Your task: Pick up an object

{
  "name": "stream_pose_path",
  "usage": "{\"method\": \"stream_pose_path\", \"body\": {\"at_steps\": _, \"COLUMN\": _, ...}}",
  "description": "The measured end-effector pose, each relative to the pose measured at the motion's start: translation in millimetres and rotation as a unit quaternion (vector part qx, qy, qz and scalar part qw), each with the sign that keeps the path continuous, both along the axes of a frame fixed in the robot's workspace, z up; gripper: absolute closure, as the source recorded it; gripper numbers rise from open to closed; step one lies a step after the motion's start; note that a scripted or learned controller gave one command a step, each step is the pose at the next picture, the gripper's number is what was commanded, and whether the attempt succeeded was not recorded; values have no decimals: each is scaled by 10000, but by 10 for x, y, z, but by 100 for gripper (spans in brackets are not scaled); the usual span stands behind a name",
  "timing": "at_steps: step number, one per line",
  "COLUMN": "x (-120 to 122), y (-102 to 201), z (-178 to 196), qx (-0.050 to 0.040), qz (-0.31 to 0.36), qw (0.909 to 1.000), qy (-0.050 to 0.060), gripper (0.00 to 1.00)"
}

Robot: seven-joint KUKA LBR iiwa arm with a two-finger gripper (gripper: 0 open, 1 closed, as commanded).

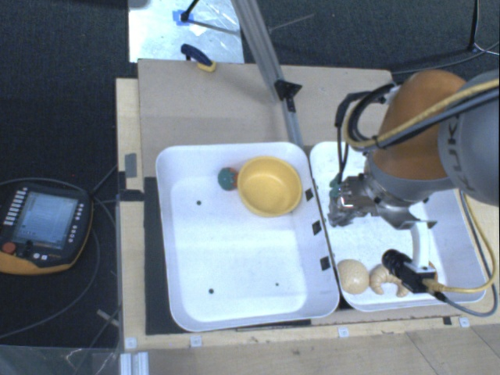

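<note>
Yellow bowl in far right corner of left bin, small dark green ball touching its left side. Claw above left part of right bin; open or closed, cannot tell. Beige rounded object and pale figure near front edge of right bin.
</note>
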State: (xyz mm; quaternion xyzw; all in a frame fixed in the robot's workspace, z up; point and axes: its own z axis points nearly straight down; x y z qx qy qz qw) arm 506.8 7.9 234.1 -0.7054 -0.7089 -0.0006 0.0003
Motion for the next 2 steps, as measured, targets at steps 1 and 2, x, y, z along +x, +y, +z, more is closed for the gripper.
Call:
{"method": "stream_pose_path", "body": {"at_steps": 1, "x": 116, "y": 473, "z": 3, "qx": 0, "qz": -2, "qw": 10000, "qy": 0, "gripper": 100}}
{"method": "stream_pose_path", "body": {"at_steps": 2, "x": 170, "y": 914, "z": 17, "qx": 0, "qz": -2, "qw": 10000, "qy": 0, "gripper": 100}}
